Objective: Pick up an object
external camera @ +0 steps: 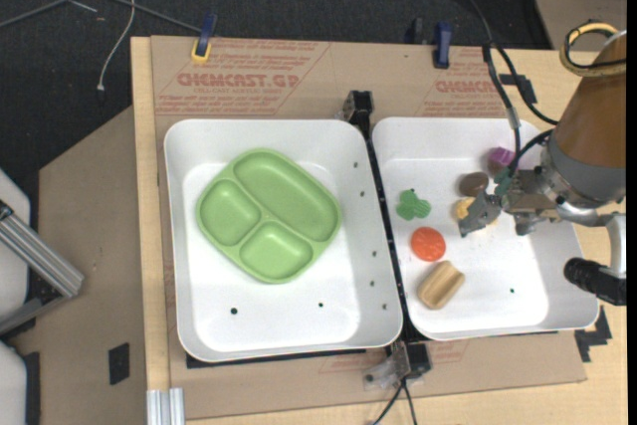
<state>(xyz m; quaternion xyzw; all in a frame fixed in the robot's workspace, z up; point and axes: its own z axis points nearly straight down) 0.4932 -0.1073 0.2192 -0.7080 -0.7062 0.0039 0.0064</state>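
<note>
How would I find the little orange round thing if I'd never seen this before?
Look in the right white bin, the one without the green plate. Near its left side, the orange round thing lies between a green leafy piece above and a tan bread-like roll below. It is the only bright orange piece there.

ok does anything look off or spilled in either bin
Nothing stands out. The green divided plate lies flat, a bit turned, in the left bin. The small items, including the orange disc and tan block, sit loose in the right bin near the gripper.
</note>
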